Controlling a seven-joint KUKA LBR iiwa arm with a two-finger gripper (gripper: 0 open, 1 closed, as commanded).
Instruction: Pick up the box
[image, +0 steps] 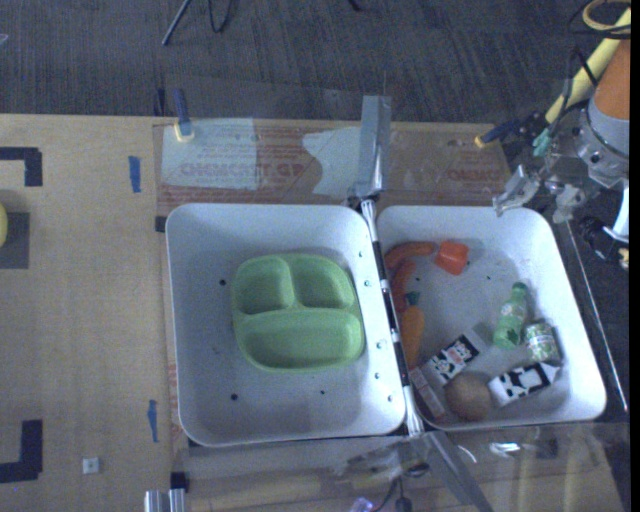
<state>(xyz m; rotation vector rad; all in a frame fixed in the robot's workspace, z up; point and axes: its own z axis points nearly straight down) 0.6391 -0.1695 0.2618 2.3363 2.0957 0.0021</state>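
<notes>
Tool (538, 190), grip unreadable, hovers over right bin's (578, 300) far rim, box (524, 382) opposite.

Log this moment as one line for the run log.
gripper: above right bin's far-right corner, nothing between fingers | boxes: lying at bin's near side, untouched | left bin: green tray | pick: not yet done

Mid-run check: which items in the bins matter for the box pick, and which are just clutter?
For the job:
black-and-white cow-print cartons and; either may be the box
metal two-finger gripper, above the right bin's far corner

Lying about:
green divided plastic tray
green bottle
orange carrot
brown potato
</notes>
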